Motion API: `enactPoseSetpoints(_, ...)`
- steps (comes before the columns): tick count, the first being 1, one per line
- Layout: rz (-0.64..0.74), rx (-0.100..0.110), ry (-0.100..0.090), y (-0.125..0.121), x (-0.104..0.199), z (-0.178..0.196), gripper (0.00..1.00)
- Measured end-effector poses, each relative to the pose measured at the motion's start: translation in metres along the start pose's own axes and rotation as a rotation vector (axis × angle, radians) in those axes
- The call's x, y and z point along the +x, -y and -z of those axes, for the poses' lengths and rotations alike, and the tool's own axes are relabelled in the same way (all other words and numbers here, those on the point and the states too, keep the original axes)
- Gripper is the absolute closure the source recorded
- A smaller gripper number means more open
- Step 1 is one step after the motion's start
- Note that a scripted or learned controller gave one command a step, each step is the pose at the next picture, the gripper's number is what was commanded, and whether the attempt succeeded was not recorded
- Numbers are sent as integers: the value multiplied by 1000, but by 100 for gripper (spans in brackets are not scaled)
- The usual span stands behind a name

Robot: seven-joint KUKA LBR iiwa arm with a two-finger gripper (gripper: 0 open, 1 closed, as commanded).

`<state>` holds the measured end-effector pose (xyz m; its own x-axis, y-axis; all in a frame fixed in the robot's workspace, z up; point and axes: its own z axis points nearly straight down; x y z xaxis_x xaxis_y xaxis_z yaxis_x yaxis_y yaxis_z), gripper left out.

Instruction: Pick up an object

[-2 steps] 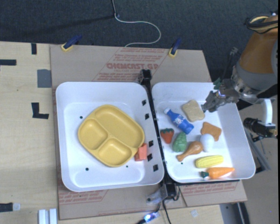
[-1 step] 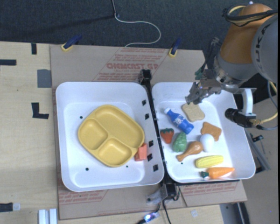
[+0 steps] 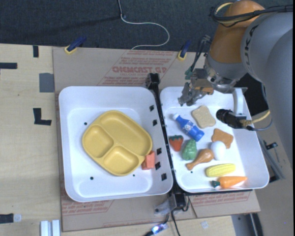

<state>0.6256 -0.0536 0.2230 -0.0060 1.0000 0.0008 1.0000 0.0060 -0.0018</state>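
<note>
While the tool (image 3: 188,98) is held over the far left corner of the right bin (image 3: 253,173), whether it is open or closed cannot be told. Nothing is seen gripped. In that bin a blue bottle (image 3: 189,127), bread (image 3: 203,116), a drumstick (image 3: 200,158), corn (image 3: 220,169) and a carrot (image 3: 230,182) are laid. A yellow tray (image 3: 117,142) is seen in the left bin (image 3: 76,100). Red lettering is printed on the cardboard (image 3: 132,68) covering the tabletop (image 3: 19,141), upside down and too blurred to be read.
</note>
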Motion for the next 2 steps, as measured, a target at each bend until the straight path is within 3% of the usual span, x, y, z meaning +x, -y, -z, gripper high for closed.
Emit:
enactPoseSetpoints(1, 0, -1, 0, -29, 48, -10, 100)
enactPoseSetpoints(2, -4, -1, 1, -37, 63, -7, 100)
